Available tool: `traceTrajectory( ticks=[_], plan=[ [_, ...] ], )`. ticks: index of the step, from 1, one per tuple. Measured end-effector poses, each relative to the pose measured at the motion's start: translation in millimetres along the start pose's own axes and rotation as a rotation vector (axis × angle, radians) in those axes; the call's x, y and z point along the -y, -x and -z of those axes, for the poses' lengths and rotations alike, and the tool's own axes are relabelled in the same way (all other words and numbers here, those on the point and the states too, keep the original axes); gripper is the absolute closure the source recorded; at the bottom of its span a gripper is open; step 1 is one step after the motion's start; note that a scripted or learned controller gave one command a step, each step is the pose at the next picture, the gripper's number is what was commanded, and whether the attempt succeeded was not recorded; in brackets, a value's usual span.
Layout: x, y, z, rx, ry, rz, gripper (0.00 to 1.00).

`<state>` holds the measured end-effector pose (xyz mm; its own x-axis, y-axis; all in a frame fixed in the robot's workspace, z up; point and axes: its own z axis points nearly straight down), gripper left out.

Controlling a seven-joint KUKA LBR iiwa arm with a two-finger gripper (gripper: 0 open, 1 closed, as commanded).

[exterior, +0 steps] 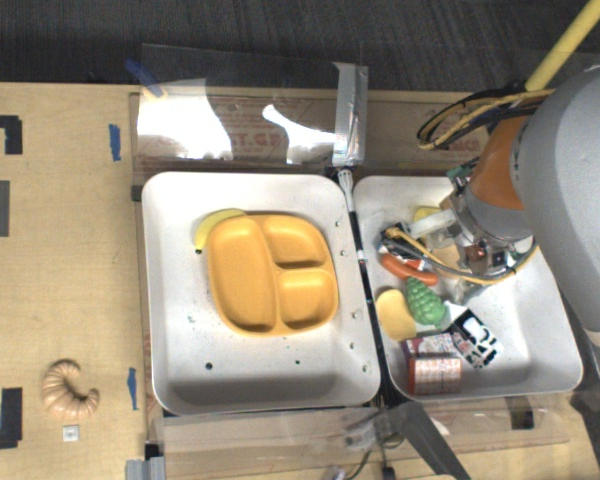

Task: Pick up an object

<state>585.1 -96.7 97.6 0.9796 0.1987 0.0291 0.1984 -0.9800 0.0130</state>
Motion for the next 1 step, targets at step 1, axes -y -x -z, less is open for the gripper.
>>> traceTrajectory(
  ticks=[1],
  plan=[
    [-20.6, -15.2, 0.4, 0.024, -0.013, 0.003, 0.00]
  ],
)
